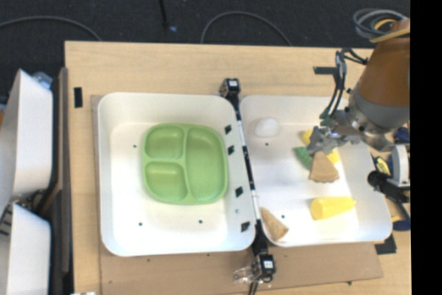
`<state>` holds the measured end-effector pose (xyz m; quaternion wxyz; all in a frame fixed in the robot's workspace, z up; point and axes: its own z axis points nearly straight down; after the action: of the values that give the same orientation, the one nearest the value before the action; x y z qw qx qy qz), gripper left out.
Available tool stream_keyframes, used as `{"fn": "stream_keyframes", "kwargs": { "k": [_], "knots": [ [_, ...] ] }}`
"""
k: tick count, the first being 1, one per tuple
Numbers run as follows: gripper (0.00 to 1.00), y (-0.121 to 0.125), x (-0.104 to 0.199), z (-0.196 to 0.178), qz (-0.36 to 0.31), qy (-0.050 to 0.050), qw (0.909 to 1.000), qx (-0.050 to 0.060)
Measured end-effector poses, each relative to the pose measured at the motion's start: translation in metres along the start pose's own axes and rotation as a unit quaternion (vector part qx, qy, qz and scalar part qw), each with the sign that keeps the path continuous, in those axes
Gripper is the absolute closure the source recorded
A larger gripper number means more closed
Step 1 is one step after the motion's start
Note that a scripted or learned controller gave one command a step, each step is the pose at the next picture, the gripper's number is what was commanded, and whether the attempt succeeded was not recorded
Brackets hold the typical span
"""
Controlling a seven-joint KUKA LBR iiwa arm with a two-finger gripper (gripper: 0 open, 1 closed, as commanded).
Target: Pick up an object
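The grey arm's two-finger gripper (322, 142) hangs low over the right white bin (290, 217), right above a tan wedge-shaped block (322, 168), a green piece (304, 155) and a small yellow piece (333, 157) clustered beneath it. Whether it grips anything, I cannot tell. A yellow block (332, 206) lies nearer the front, a white ball (266, 126) further back. The left bin (117, 217) holds a green divided plate (185, 163).

A divided plate (185, 163) lies in the left bin (110, 217).
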<state>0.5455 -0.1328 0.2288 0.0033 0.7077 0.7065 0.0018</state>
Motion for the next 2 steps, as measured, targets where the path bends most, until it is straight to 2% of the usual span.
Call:
{"fn": "stream_keyframes", "kwargs": {
  "k": [1, 2],
  "knots": [
    [1.00, 0.002, -0.001, -0.052, -0.002, 0.000, 1.0000, 0.000],
    [1.00, 0.008, 0.052, -0.056, -0.005, 0.001, 1.0000, 0.002]
  ]
}}
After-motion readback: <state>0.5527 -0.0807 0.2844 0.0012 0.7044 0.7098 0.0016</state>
